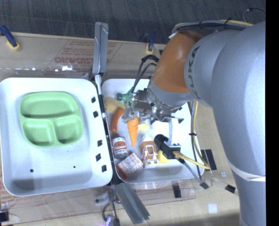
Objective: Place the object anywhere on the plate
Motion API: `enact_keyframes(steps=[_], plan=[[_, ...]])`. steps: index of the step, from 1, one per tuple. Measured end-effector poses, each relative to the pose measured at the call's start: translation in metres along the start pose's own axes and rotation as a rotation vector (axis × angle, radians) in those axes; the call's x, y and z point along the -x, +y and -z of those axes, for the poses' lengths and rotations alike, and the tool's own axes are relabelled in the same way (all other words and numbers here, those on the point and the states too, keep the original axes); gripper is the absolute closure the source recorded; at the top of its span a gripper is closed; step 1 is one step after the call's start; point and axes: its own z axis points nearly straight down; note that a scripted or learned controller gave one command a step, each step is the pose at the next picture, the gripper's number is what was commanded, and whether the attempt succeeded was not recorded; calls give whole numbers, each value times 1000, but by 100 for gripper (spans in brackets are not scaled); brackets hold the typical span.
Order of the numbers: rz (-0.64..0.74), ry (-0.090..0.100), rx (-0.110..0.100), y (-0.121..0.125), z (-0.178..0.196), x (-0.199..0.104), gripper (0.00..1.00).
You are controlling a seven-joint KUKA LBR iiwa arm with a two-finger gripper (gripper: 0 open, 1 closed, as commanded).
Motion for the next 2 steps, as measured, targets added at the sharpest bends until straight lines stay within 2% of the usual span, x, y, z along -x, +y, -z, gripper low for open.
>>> enact_keyframes(steps=[1,2], plan=[[265,-1,4,26,-3,-61,100],[108,-1,3,77,74,-125,100]])
